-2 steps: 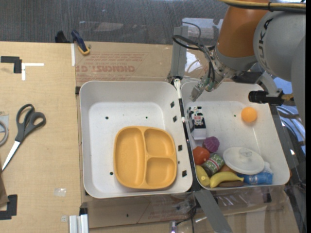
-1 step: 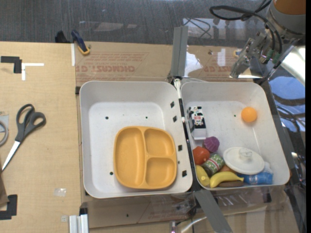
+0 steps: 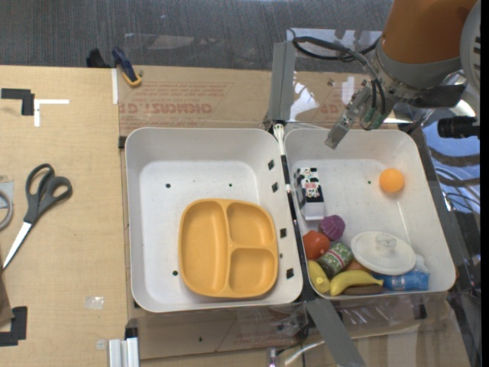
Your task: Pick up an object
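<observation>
At the upper right of the frame the hand [image 3: 345, 128] hangs over the back rim of the right bin [image 3: 424, 170]; whether it is open or closed I cannot tell, and nothing shows in it. In that bin an orange ball [image 3: 391, 180] lies alone at the right, with a cow-print box [image 3: 309, 191], purple piece [image 3: 332, 226], tomato [image 3: 314, 244], can [image 3: 335, 258], banana [image 3: 344, 283], white lid [image 3: 382, 251] and bottle [image 3: 405, 282] crowded toward the front. The left bin [image 3: 153, 205] holds a yellow tray [image 3: 228, 248]. Scissors [image 3: 37, 205] lie on the counter [image 3: 61, 281] at far left.

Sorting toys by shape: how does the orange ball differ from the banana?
The orange ball is round and orange; the banana is long, curved and yellow. The ball lies alone on bare bin floor; the banana is crowded against other items at the near edge. Both are in the right bin.
</observation>
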Tool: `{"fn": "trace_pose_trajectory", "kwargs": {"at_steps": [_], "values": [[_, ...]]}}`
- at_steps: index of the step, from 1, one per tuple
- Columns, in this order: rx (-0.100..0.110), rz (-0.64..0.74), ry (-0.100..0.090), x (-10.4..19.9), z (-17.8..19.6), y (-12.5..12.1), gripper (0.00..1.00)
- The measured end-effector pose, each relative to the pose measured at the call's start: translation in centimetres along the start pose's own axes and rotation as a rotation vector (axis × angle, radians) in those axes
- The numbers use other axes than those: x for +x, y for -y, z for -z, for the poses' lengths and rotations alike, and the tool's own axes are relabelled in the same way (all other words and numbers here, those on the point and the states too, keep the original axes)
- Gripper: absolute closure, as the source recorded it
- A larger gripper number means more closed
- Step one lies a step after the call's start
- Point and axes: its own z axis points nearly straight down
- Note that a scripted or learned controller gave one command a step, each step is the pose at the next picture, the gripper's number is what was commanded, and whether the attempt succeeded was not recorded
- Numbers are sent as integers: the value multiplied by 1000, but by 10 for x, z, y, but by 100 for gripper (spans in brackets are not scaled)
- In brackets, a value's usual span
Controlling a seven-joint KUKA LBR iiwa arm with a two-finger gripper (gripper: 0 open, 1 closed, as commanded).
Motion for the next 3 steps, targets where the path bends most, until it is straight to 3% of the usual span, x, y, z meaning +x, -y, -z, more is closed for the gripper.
{"fn": "trace_pose_trajectory", "kwargs": {"at_steps": [1, 2, 3], "values": [[-1, 21, 1, 12, -16, -61, 100], [-2, 417, 5, -13, 53, 1, 100], [-3, 1056, 7, -32, 109, 43, 100]]}}
